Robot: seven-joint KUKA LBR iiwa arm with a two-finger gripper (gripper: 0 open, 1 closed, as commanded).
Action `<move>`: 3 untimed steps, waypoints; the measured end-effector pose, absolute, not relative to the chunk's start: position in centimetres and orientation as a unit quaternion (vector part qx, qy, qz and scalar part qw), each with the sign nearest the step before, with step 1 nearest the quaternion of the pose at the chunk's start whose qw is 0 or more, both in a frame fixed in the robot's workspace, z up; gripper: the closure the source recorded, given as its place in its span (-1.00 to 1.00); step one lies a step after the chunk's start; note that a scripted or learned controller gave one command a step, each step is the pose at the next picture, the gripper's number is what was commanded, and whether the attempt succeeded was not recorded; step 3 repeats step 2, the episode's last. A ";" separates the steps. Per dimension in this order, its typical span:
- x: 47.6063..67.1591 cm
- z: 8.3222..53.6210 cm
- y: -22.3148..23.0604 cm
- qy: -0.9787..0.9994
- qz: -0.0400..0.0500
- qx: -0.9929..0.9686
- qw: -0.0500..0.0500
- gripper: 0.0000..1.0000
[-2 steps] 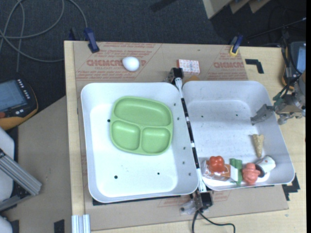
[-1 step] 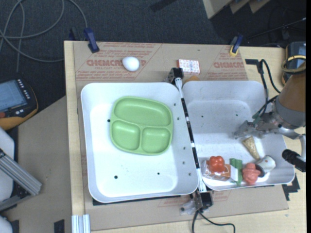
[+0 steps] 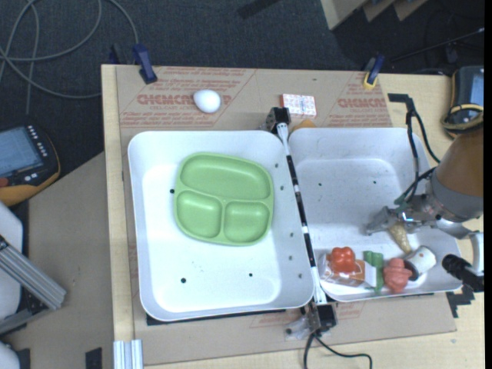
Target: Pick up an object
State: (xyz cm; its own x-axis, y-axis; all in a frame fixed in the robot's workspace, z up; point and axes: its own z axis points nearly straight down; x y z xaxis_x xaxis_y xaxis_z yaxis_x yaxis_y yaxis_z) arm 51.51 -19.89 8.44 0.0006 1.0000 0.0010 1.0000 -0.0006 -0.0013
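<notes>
Toys (image 3: 367, 269) sit in a heap at approx 6 o'clock of the right bin (image 3: 346, 167): a red-orange one, a green piece, a pink one, w/ a white-black bit at the heap's 3 o'clock. Gripper (image 3: 396, 223) hangs just above the heap, toward 1 o'clock from it, near a tan piece; nothing seen betw. the fingers, and can't tell how the jaws stand. Looks like the approach step, grasp not yet made. Next move prob. needs a descent onto one toy, then a close. Left bin (image 3: 154, 283) holds a green tray (image 3: 224, 198) at centre.
</notes>
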 end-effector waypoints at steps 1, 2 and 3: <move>51.5 9.4 -19.9 -0.707 0.000 -0.708 0.000 1.00; 55.3 18.5 -8.9 -0.708 -0.001 -0.706 0.000 1.00; 55.3 18.5 -8.9 -0.708 -0.001 -0.706 0.000 1.00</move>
